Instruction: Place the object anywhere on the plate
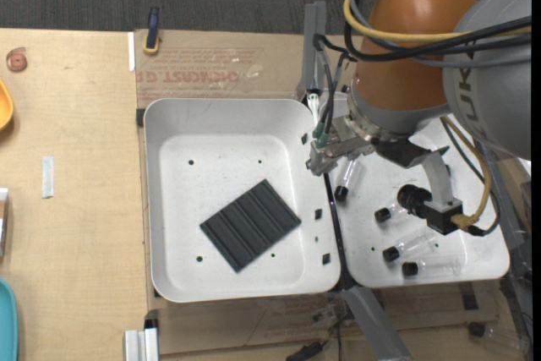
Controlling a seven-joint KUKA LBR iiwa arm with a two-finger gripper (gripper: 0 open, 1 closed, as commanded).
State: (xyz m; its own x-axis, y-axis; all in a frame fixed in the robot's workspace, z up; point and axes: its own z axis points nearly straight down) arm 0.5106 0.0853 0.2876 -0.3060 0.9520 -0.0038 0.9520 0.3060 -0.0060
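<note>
A dark grey ribbed plate (251,225) lies flat and turned at an angle in the left white bin (169,182). Several small clear tubes with black caps lie in the right bin (473,262). One tube (345,178) lies close to the wall between the bins, right below my gripper (325,155). The gripper hangs low over the right bin's left edge, under the grey and orange arm (414,46). The tube's upper end runs up to the gripper, and I cannot tell whether it is gripped or just lies beneath. The arm hides the right bin's far half.
Other capped tubes (404,249) (386,214) lie toward the right bin's front. A black fitting with a yellow cable (439,211) hangs off the arm above them. Bare cardboard bench (68,224) stretches to the left of the bins.
</note>
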